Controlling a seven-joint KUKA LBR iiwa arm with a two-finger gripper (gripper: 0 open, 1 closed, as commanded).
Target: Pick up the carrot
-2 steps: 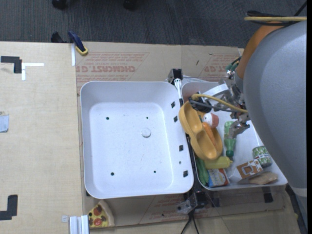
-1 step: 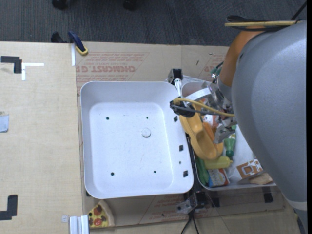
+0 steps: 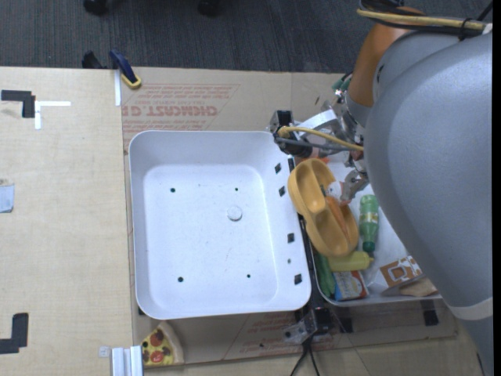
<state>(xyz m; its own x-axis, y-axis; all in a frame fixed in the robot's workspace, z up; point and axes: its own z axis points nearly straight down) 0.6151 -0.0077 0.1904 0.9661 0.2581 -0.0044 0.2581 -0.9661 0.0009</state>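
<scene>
Both white bins (image 3: 141,210) sit side by side; my arm (image 3: 438,147) reaches over the right one's clutter, seeking the carrot.

Bulky grey arm (image 3: 438,155), orange band (image 3: 372,53), yellow cable (image 3: 321,135) near wrist

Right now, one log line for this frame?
arm: reaching in over right bin | hand: hidden by arm | carrot: not made out | right bin: yellow bowls, green bottle | left bin: no toys

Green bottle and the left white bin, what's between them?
Two yellow bowl-like things lie between the green bottle and the left bin, in the camera view.
</scene>
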